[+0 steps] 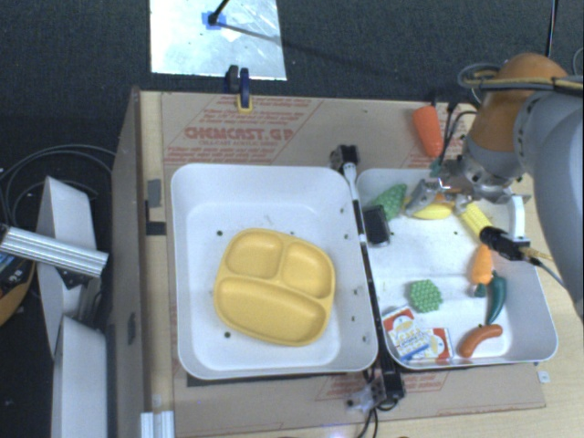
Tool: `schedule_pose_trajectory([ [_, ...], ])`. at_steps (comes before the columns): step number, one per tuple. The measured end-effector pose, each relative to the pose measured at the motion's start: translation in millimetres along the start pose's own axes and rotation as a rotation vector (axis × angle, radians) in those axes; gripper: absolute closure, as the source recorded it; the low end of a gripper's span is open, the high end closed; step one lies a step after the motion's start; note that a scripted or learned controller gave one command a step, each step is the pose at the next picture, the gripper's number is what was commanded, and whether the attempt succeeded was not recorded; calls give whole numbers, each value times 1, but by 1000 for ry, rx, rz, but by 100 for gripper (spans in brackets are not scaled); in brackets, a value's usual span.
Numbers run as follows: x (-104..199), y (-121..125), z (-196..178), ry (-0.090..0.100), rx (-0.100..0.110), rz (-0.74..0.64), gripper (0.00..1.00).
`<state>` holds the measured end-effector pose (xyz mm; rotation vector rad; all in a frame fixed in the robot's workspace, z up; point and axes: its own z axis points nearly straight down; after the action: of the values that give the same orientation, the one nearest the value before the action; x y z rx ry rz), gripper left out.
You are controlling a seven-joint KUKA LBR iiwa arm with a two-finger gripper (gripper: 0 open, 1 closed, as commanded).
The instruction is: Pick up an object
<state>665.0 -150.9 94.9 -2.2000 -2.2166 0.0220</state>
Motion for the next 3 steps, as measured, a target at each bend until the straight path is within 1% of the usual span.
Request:
schedule_pose_trajectory([
  [1, 64, -14, -81, -3, -29, 2, 100],
  [2, 63, -15, -80, -4, -26, 3, 0],
  [3, 65, -4, -1, -5, -28, 3, 0],
])
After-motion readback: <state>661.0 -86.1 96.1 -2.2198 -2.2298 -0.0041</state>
